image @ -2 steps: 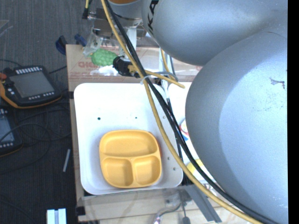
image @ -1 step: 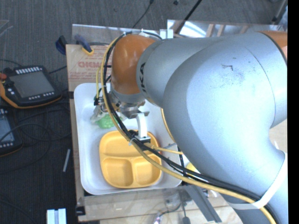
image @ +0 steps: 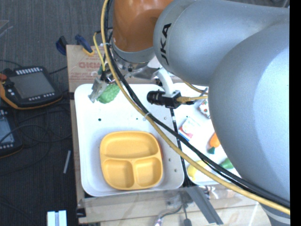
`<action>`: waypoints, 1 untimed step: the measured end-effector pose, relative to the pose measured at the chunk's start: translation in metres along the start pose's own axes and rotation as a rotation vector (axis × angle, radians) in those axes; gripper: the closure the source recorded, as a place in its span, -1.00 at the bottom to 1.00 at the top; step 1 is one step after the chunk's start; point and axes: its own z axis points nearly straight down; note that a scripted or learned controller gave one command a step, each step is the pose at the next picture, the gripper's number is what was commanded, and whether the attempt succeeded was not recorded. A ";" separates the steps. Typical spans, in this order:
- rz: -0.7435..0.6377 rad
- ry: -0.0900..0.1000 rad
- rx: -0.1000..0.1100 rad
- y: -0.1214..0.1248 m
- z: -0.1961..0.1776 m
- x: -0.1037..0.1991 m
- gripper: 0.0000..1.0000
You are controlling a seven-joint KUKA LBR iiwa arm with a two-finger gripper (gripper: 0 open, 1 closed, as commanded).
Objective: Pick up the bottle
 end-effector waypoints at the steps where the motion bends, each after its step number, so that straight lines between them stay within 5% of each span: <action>1: 0.007 -0.001 0.001 -0.055 0.019 -0.099 1.00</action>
